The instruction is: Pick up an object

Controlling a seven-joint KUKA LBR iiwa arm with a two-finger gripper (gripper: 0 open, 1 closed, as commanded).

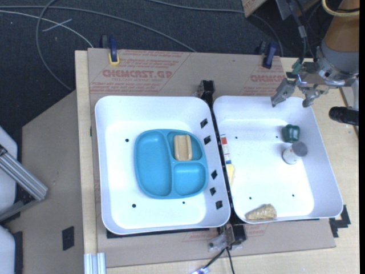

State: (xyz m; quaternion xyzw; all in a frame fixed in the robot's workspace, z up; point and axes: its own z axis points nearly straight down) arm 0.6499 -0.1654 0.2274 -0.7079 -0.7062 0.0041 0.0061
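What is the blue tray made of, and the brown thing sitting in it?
The blue tray looks like smooth moulded plastic: one even colour, rounded compartment walls and a soft sheen. The brown thing in its upper right compartment looks like a matte tan block, maybe wood or foam or a toy bread slice; it is too small to tell.

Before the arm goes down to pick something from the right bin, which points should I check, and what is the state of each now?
1. Gripper open: ok, fingers spread with nothing between them.
2. Gripper above the right bin: ok, over its far edge.
3. Gripper directly over the green object: not ok, that lies nearer the camera.
4. Green object apart from the grey object: not ok, they sit close together.
5. Exact gripper height: cannot tell.
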